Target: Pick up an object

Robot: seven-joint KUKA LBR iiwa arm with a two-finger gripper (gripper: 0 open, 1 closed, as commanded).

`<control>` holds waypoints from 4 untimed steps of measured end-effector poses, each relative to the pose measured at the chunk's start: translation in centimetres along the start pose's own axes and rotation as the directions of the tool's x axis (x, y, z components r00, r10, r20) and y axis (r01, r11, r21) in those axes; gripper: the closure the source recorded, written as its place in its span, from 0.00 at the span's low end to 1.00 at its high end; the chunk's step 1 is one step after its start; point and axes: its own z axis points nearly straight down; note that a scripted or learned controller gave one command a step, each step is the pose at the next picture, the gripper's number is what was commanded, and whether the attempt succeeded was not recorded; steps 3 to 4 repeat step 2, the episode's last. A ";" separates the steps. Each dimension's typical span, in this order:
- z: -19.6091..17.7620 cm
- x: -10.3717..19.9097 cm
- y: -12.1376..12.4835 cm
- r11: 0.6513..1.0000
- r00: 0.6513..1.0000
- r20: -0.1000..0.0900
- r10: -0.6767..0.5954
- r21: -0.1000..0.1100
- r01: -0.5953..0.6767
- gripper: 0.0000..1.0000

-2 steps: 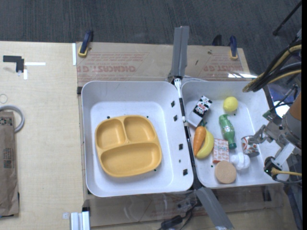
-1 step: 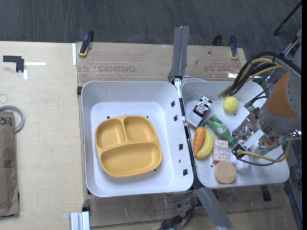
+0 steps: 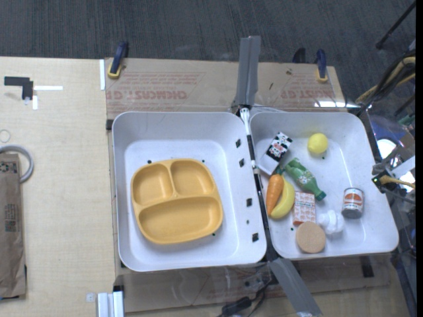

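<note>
1. Gripper. Its state, released or clenched, cannot be told from the camera view. No object in either bin has anything gripping or touching it.

2. Left bin (image 3: pixel 125 197). It holds one item, a yellow plate (image 3: pixel 177 200) with three compartments. The plate lies flat on the bin floor, slightly rotated, and is clear of the walls.

3. Right bin (image 3: pixel 370 246). It holds all the loose objects that could be picked:
- A black-and-white box (image 3: pixel 279 146) lies near the far left corner.
- A lemon (image 3: pixel 318 143) lies near the far wall, apart from the box.
- A green bottle (image 3: pixel 304 176) lies on its side near the centre, with its cap end pointing toward the near right.
- A carrot (image 3: pixel 274 191) lies along the left wall, touching a banana (image 3: pixel 285 201) on its right.
- A red-and-white carton (image 3: pixel 305 208) lies just beside the banana.
- A can (image 3: pixel 353 202) stands upright near the right wall, apart from the others.
- A white lump (image 3: pixel 332 222) lies between the carton and the can. Its kind cannot be told.
- A tan disc (image 3: pixel 310 237) lies near the front wall, touching the white lump.

4. Surroundings. A cardboard sheet (image 3: pixel 198 84) lies behind the bins, held by two blue clamps (image 3: pixel 119 58).
</note>
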 end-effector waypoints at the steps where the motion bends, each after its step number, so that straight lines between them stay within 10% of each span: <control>1: -22.1 5.0 2.1 0.981 0.981 0.001 0.194 0.000 -0.194 0.00; 2: -9.8 9.7 4.0 0.984 0.984 0.002 0.180 0.000 -0.180 0.00; 4: -9.8 9.7 4.0 0.984 0.984 0.002 0.180 0.000 -0.180 0.00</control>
